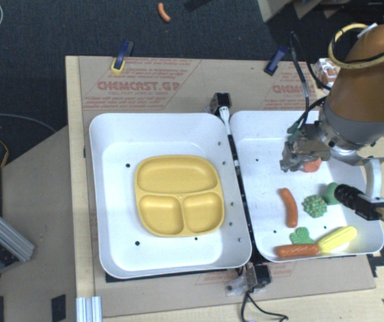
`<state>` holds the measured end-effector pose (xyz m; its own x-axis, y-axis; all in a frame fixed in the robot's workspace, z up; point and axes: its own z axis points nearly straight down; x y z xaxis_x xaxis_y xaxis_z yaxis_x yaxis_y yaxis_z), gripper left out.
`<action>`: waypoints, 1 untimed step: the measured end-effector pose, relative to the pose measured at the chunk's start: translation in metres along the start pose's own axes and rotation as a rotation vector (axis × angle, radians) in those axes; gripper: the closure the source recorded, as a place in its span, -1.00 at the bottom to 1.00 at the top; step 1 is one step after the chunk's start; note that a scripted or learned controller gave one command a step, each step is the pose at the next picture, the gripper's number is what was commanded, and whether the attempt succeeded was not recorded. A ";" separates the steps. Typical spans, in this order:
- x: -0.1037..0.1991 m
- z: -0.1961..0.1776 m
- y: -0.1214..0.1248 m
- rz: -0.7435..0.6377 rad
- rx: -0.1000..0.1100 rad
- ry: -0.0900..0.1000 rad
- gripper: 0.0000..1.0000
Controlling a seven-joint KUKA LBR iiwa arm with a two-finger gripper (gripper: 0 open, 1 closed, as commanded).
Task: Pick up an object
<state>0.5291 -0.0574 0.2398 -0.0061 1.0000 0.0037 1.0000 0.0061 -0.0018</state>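
Camera view, both bins: left bin (105,180) holds yellow divided tray (178,194) at centre. Right bin (259,129) holds sausage (289,206) centre, green broccoli piece (315,206) at its 3 o'clock, corn cob (338,238) and second sausage (297,250) toward 5 o'clock. Gripper (298,158) down over red object (311,165) at bin's 1 o'clock, touching it; finger opening and grasp: cannot tell.

Arm (366,92): 1 grey body, rounded, with a broad orange band above the wrist. Black cables run along it. Gripper (299,158): dark grey metal, blocky, 2 fingers indistinct.
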 end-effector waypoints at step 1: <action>0.048 0.022 -0.008 0.001 0.003 -0.001 1.00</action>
<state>0.5207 -0.0092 0.2183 -0.0053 1.0000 0.0029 1.0000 0.0053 -0.0044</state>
